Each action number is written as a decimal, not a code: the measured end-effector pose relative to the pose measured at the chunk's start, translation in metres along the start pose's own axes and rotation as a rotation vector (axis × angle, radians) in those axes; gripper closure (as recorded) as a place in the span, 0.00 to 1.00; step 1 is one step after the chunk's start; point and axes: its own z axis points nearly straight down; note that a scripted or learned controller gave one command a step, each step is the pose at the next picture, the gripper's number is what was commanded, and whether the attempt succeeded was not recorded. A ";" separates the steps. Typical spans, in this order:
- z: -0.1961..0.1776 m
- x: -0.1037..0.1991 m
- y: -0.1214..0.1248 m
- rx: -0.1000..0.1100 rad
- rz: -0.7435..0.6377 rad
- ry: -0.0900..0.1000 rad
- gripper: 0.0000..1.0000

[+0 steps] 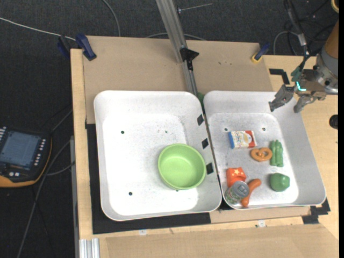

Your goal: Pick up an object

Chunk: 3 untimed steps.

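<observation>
two spread fingers on the gripper [290, 103] above the right bin's [309, 160] far corner, nothing between them

one fixed camera looks down at a slant on both bins [107, 122] (bench-wide view).

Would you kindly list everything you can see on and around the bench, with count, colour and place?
bins: 2, white, side by side on the bench
bowl: 1, light green, left bin, near right corner
carton: 1, blue, white and red, right bin, middle
pretzel toy: 1, orange-brown, right bin, beside the carton
long green toy: 1, green, right of the pretzel toy
round green toy: 1, green, right bin, near right
red block: 1, red-orange, right bin, near left
clamps: 2, blue, bench's far corners
handheld pad: 1, orange and black, floor at left
claw: 1, grey, open, over the right bin's far right rim
</observation>
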 end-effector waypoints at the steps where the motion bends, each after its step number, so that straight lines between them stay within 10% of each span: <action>1: 0.000 0.000 0.000 0.000 0.000 0.000 0.00; 3: 0.103 0.001 0.002 0.004 0.000 0.001 0.00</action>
